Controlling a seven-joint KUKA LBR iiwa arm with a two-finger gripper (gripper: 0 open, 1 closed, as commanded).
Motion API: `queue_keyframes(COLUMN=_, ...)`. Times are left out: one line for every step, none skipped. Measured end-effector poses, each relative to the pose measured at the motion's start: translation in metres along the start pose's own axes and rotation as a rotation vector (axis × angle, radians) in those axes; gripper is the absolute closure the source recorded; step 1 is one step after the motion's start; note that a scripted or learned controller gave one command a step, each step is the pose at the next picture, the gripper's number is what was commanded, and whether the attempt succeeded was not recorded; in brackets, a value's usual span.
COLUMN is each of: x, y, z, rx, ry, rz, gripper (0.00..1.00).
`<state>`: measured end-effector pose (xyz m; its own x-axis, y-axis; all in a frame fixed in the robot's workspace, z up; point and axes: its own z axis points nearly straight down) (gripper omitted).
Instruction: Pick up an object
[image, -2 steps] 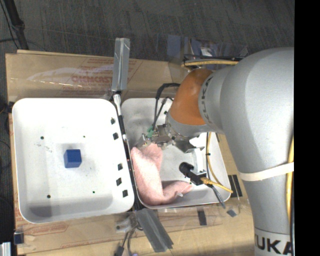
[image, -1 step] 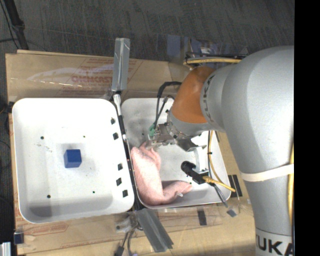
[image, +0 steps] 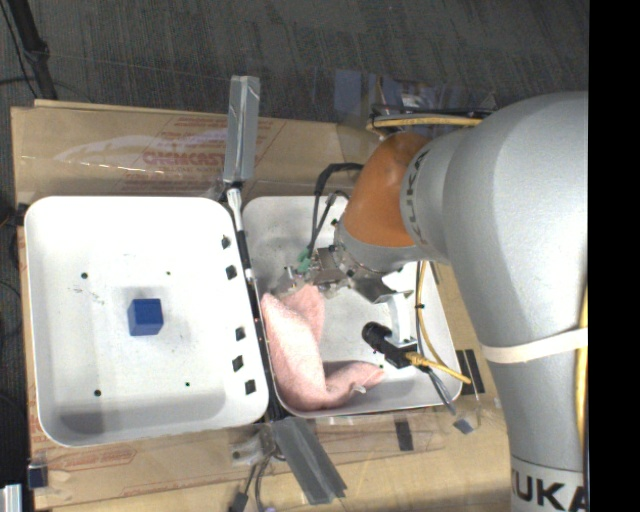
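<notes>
the arm (image: 500, 220) is hanging over the right bin (image: 275, 232), and the gripper (image: 318, 272) is sitting at the upper end of the pink cloth (image: 298, 340). whether it is touching the fabric or hovering just above it is not showing. the wrist is hiding the jaws, so it cannot be told whether they are spread or pressed together.

the pink cloth is lying bunched along the left wall of the right bin and bending along its lower edge toward the lower right corner. judging by the folds, it is light, soft and limp. it is likely to sag and trail when lifted, so a raised fold near its upper end is looking like the best place to pinch.

a blue cube (image: 146, 316) is resting in the left bin (image: 120, 230), left of centre and well apart from the gripper.
</notes>
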<state>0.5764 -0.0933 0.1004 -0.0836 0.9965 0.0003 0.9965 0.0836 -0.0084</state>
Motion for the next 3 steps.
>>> queue_keyframes(x=-0.006, y=-0.017, z=0.010, rx=-0.004, ry=0.000, rz=-0.005, gripper=0.00)
queue_keyframes(x=-0.006, y=-0.017, z=0.000, rx=-0.001, ry=0.001, rz=-0.009, gripper=1.00)
queue_keyframes(x=0.032, y=0.021, z=-0.092, rx=-0.006, ry=0.000, rz=-0.060, gripper=1.00)
